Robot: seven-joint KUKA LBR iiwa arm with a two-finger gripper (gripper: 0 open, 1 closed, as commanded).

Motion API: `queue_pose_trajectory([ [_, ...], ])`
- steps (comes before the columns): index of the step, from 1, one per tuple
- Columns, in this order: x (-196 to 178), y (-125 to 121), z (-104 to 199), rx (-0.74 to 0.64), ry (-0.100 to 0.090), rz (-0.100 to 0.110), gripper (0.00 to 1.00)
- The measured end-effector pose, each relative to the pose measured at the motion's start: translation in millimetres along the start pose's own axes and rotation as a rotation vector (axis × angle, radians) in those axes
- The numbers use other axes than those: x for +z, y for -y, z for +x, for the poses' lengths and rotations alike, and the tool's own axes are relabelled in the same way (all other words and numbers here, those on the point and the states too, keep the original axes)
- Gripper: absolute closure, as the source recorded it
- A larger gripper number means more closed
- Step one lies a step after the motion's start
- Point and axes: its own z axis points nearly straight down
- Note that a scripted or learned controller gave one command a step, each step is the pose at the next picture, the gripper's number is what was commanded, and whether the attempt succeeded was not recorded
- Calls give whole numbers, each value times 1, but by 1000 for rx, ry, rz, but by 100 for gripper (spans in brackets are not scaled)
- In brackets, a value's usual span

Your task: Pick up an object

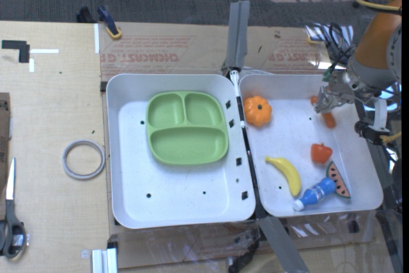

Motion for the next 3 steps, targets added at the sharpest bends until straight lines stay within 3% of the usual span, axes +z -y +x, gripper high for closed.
queue_pose_trajectory([
  [1, 0, 0, 2, -1, -2, 0, 0],
  [2, 14, -10, 4, -46, -1, 5, 0],
  [3, 5, -9, 3, -49, 4, 8, 100],
])
